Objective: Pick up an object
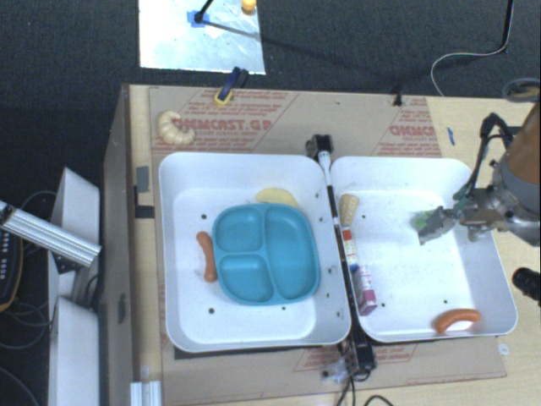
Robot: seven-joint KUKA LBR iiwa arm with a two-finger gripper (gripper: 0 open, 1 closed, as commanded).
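Nearest the camera, along the front wall of the right bin (499, 299), an orange sausage-shaped toy (457, 319) lies flat on the floor, close to the front right corner. Just left of it, against the divider between the bins, a small purple and white bottle (366, 288) lies on its side, with a thin white and red tube (347, 242) lying in line behind it along the same wall.

In the left bin (173, 252), a blue divided plate (265, 253) with three compartments sits on the floor, nothing visible in its compartments. A second orange sausage (207, 255) lies just beside the plate's left edge — near it, contact not clear. A pale yellow flat piece (277, 196) shows at the plate's far edge, partly tucked behind it.

Mid-depth in the right bin, the gripper (431, 224) hangs over the floor, reaching in from the right; the grey wrist and cabling stand beyond the bin's right wall. The gripper tip is blurred and greenish-grey — whether the claw is wide, narrow or holding anything cannot be told. It is well apart from the orange sausage at the front. A cream cone-shaped item (348, 205) lies near the divider, left of the gripper.

Farther back, on the cardboard behind the bins, a pale curled toy (175, 127) rests at the left, and a blue and yellow tool (229, 85) lies at the board's far edge. Beyond that, a shiny sheet (169, 24) on the dark floor bears a small orange ball (248, 4).
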